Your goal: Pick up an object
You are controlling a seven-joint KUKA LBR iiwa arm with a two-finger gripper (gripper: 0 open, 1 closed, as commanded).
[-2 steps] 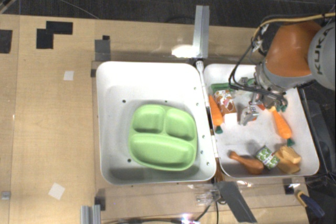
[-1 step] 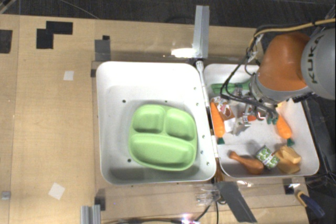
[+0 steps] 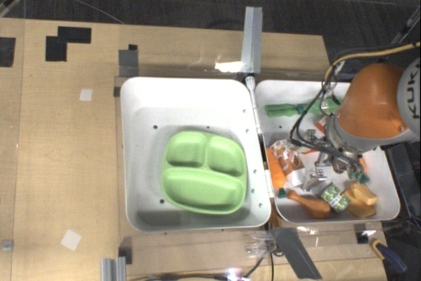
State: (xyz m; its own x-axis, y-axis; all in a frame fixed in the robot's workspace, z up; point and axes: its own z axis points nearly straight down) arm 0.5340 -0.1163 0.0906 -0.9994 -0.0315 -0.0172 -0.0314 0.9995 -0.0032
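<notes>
The right bin [image 3: 289,97] holds a clutter of small objects: a green stick-like piece [image 3: 284,109] at the back, a brown-and-white packet [image 3: 285,154], an orange piece [image 3: 277,176] along the left wall, a brown carrot-like item [image 3: 309,203], a small green can [image 3: 333,197] and a tan item [image 3: 361,199] at the front. My gripper [image 3: 320,174] hangs low over the middle of this bin, under the orange wrist band [image 3: 371,102]. Its tips sit among the objects, just above the green can.
The left bin [image 3: 141,141] carries a light green divided tray [image 3: 204,171] with three compartments. A grey metal post [image 3: 252,39] stands behind the divider between the bins. Cables loop around the wrist above the right bin. Wooden bench surface lies to the left.
</notes>
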